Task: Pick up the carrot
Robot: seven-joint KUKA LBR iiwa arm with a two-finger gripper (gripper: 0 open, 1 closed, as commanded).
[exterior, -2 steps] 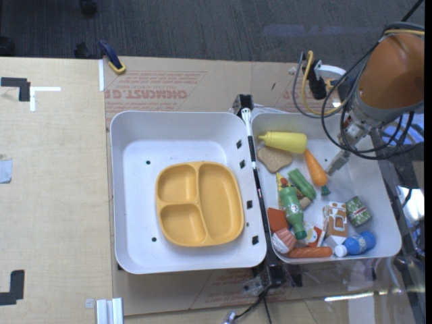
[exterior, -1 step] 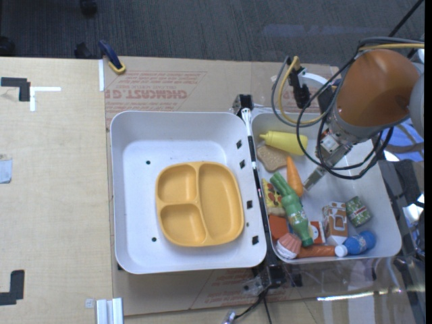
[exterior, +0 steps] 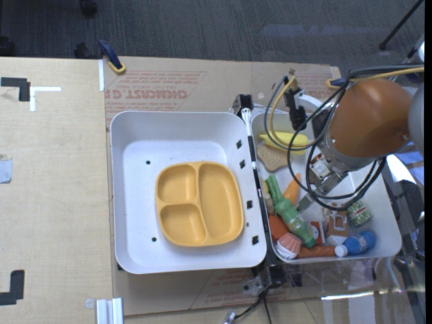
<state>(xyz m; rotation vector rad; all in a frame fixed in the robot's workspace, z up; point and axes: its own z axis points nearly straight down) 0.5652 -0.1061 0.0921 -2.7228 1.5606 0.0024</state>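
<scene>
The carrot [exterior: 291, 190] is a small orange tapered piece in the right bin [exterior: 386, 201], leaning against the upper end of a green bottle [exterior: 289, 212]. The arm's orange band [exterior: 368, 117] hangs over the bin's upper right part and hides the wrist below it. My gripper [exterior: 317, 193] points down and to the left, just right of the carrot and close above the bin floor. I see nothing held in it.
The right bin also holds a banana [exterior: 287, 139], a bread slice [exterior: 271, 156], a long orange item [exterior: 317, 251], a blue bottle [exterior: 358, 243] and a green can [exterior: 358, 212]. The left bin [exterior: 128, 181] bears a yellow divided plate [exterior: 200, 202]. Black cables [exterior: 297, 123] loop above the banana.
</scene>
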